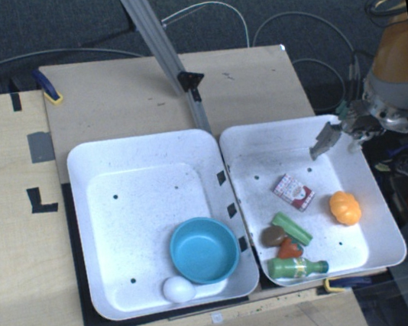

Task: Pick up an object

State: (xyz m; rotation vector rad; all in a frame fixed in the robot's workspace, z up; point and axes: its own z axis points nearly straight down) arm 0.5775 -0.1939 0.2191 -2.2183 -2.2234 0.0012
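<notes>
Wooden tabletop (123, 94) carries two white bins; the right bin (380, 245) holds an orange fruit (345, 207), while the pincer (324, 140) hovers empty over its far right corner, fingers parted.

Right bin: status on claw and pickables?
Claw hovers over right bin's upper right, holding nothing. Orange fruit and red-white box nearest, both apart. Nothing in the way.

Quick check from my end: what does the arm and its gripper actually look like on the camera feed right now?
The arm enters at the right edge: a rounded orange band over a pale grey wrist section. Below it sits a darker cluster of fittings with a small teal-green spot and thin dark cables. The gripper is a slim grey piece tapering to a point over the right bin. No markings are legible.
</notes>
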